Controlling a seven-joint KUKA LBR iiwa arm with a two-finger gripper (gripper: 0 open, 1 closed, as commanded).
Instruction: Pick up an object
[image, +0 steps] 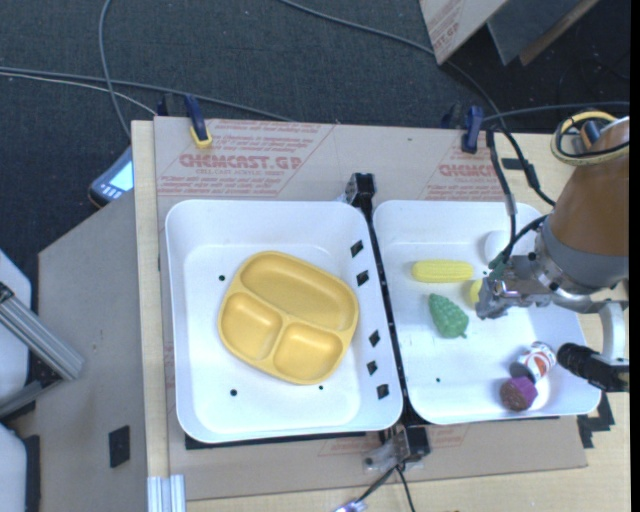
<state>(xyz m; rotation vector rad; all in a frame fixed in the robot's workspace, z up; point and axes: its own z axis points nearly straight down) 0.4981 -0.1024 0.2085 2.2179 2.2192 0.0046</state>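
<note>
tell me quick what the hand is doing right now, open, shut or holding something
Hand: low in the right bin, beside the corn and the green piece; open or shut cannot be told.

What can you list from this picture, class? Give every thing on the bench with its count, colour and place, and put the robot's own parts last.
Bins: two, white, side by side on the bench.
Divided plate: one, yellow, in the left bin.
Corn cob: one, yellow, upper part of the right bin.
Leafy toy: one, green, right bin, below the corn.
Round toy: one, purple, right bin's lower right corner.
Small item: one, red and white, just above the purple toy.
Clamps: two, blue and yellow, at the board's top edge.
Arm: one, grey with orange band, from the right.
Tool: one, metal, over the right bin.
</note>
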